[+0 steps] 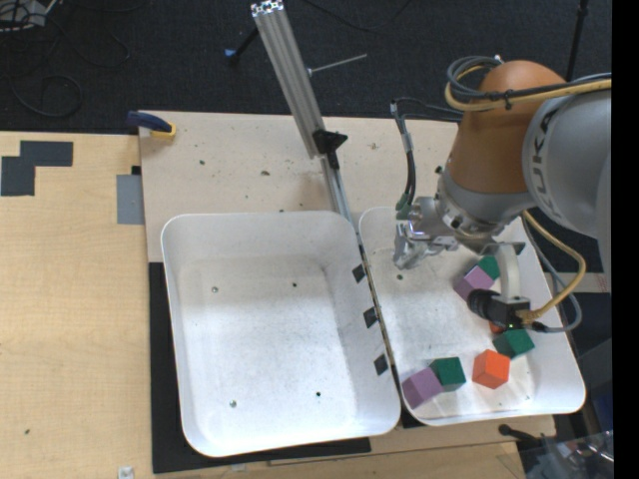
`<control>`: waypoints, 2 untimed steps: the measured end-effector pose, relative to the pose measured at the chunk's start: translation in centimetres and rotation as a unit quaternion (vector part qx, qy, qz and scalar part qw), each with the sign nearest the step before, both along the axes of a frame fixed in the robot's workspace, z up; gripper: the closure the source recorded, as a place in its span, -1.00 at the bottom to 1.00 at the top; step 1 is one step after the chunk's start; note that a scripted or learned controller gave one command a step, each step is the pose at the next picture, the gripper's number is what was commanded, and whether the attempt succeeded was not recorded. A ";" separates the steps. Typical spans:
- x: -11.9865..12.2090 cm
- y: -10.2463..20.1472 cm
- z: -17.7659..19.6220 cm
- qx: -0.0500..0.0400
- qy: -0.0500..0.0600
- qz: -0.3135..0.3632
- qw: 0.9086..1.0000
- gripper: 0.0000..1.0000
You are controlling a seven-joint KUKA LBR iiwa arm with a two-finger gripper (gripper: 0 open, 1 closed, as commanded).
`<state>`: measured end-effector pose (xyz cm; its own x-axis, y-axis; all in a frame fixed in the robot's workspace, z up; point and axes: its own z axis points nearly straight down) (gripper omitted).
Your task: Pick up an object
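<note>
Fingers [409, 250] above right bin [429, 312] (blocks [477, 279] well apart).

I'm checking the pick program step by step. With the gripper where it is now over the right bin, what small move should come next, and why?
Probably shift the gripper toward the near purple block. It hangs over a bare patch at the right bin's far left, with nothing between its fingers. The blocks lie nearer the camera and to the right; that purple one, beside a green block, sits most directly below it in the view.

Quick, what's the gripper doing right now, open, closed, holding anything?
Gripper: over the right bin, no block between its fingers; open or shut cannot be told.
</note>
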<state>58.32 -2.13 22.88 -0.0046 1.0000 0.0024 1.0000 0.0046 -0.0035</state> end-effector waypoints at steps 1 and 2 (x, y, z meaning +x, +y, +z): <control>-0.6 5.7 0.6 0.000 0.000 0.001 1.000 1.00; -0.7 11.1 1.3 0.000 0.000 0.000 1.000 1.00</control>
